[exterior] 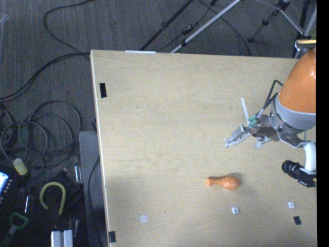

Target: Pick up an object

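Orange pear-shaped toy (224,181) lies near the worktop's (154,138) front edge, narrow end pointing left, and I see my gripper (234,137) above it toward the right edge, holding nothing; fingers unclear.

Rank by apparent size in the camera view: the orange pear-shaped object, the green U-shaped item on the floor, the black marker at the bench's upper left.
1. Green U-shaped item
2. Orange pear-shaped object, slightly smaller; differing camera distance makes this unsure
3. Black marker, clearly smallest
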{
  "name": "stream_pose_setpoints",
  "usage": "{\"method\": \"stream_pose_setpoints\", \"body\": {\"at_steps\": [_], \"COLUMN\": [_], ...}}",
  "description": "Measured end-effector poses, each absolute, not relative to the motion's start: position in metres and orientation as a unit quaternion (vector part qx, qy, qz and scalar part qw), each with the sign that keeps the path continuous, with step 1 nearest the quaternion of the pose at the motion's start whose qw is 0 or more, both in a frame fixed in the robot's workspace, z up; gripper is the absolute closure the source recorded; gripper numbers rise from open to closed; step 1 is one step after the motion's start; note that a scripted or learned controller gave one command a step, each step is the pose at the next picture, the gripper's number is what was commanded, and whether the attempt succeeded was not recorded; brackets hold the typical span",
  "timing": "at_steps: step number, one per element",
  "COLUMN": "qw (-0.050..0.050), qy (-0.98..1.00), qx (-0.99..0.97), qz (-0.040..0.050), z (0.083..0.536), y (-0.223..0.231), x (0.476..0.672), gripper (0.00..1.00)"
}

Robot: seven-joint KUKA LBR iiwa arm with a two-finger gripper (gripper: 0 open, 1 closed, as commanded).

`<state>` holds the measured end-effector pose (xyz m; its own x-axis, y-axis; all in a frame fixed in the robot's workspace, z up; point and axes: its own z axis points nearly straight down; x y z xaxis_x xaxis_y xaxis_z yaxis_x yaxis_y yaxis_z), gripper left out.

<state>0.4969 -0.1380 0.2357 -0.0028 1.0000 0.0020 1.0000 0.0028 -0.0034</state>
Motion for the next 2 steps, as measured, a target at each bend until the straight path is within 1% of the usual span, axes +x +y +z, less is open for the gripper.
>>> {"method": "stream_pose_setpoints", "body": {"at_steps": [1,2], "qw": [0.001,0.000], "qy": [-0.714,-0.806], "qx": [-0.700,-0.592], "qz": [0.0003,0.0007], "z": [0.215,0.094], "y": [-0.199,-0.223], "x": [0.549,0.613], "gripper": [0.00,0.00]}}
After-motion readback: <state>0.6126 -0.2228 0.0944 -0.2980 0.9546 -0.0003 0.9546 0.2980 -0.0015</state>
